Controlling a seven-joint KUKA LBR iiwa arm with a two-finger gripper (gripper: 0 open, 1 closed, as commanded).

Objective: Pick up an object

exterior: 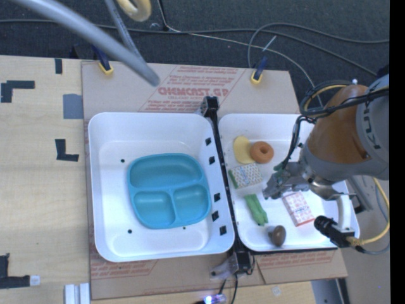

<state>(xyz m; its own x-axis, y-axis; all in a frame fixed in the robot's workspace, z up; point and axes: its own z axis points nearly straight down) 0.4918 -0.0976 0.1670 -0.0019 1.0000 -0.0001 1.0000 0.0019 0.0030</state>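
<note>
The right bin [329, 244] holds several small things: a yellow piece [242, 148] with an orange ring [261, 151] touching its right side, a white dotted packet [247, 174], a green stick [257, 209], a brown lump [277, 235] and a red-and-white card [297, 208]. My gripper [279, 183] hangs low over the bin's middle, just right of the dotted packet and just above-left of the card. Its fingers are dark and small against the bin floor, and nothing shows between them.
The left bin [104, 170] holds a blue divided tray [168, 190]. A black divider [218, 182] separates the bins. Cables [278, 43] loop behind the bins, and the grey and orange arm [342, 138] covers the right bin's right side.
</note>
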